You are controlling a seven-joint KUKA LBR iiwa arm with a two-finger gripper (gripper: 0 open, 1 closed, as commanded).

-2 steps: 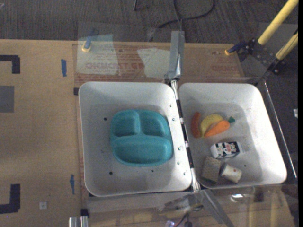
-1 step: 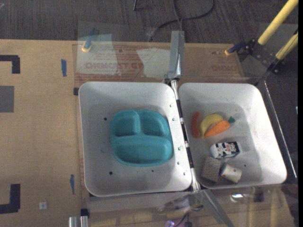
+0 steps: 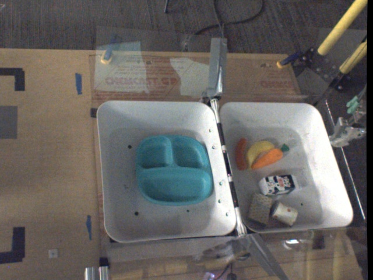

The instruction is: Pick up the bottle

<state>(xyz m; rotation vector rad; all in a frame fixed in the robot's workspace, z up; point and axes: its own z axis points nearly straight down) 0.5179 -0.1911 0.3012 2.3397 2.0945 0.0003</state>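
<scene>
The bottle (image 3: pixel 284 214) is a small white cylinder lying on its side near the front of the right bin (image 3: pixel 326 174), with its darker end pointing left. It touches a tan block (image 3: pixel 261 208) on its left. Just behind it lies a white and blue milk carton (image 3: pixel 277 184).
Further back in the right bin are a red sausage (image 3: pixel 240 154), a yellow fruit (image 3: pixel 259 151) and an orange carrot (image 3: pixel 270 157). The left bin (image 3: pixel 116 133) holds a teal divided plate (image 3: pixel 173 169). Yellow-handled clamps (image 3: pixel 341 25) and a metal fixture (image 3: pixel 345 134) stand off the right bin's rim.
</scene>
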